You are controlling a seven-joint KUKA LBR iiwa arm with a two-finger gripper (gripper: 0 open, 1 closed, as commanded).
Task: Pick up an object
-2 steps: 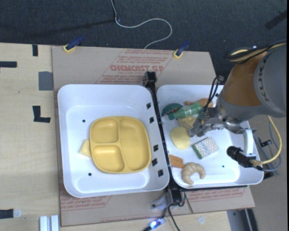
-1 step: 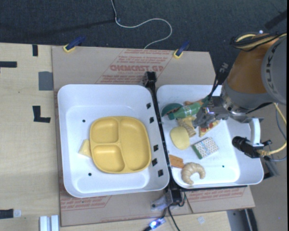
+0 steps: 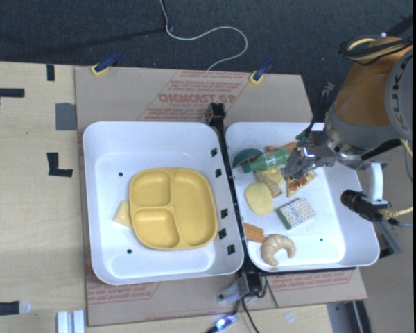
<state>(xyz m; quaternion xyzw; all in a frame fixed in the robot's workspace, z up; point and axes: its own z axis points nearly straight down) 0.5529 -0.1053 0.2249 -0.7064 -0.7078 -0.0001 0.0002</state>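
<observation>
From above, the worktop (image 3: 28,186) carries a cardboard sheet (image 3: 194,96) on which two shallow white bins sit touching along a black clipped seam. The left bin (image 3: 100,151) has bare floor all round its load, a smooth yellow plastic tray (image 3: 173,208) with three rounded compartments, and a pale yellow wedge (image 3: 121,215) pokes out from under that tray at its nine o'clock edge. The right bin (image 3: 333,241) is crowded toward its nine o'clock half and bare toward three and five o'clock, where its floor offers open room near the rim. The arm (image 3: 367,89) comes in from three o'clock, and its pincer (image 3: 299,164) hangs low over the clutter near the bin's twelve o'clock side; whether it is spread or pinching anything I cannot tell. Just beside it lie a green bottle-like piece (image 3: 260,160) and a small red and orange piece (image 3: 299,181). Below them rests a smooth, rounded pale yellow lump (image 3: 259,198), a flat checked green-edged card (image 3: 296,212), an orange strip (image 3: 253,232), and, at six o'clock, a curved tan croissant (image 3: 277,247) with a ridged surface.
</observation>
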